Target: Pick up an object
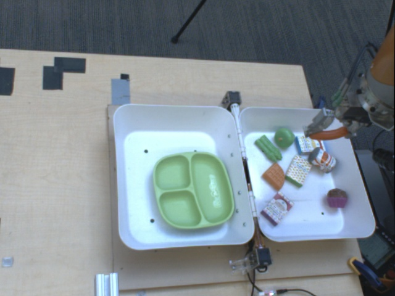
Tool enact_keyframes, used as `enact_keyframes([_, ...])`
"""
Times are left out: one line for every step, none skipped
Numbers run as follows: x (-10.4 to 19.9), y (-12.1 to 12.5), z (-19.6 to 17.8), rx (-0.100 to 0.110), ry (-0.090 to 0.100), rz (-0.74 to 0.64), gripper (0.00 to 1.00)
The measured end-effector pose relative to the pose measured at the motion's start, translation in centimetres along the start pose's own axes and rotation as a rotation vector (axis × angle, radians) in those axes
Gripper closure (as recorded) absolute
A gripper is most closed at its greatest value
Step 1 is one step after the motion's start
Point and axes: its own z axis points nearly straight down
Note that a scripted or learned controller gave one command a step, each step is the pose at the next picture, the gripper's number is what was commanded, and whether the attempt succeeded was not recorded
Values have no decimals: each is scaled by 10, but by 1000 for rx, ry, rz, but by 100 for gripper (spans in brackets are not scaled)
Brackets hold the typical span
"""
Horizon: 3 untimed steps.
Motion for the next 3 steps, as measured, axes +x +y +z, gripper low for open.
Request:
enact_keyframes([-33, -37, 103, 2, 0, 3, 0])
enact_keyframes([-5, -74, 197, -3, 0, 2, 0])
enact_keyframes([-4, -73, 187, -6, 1, 1, 100])
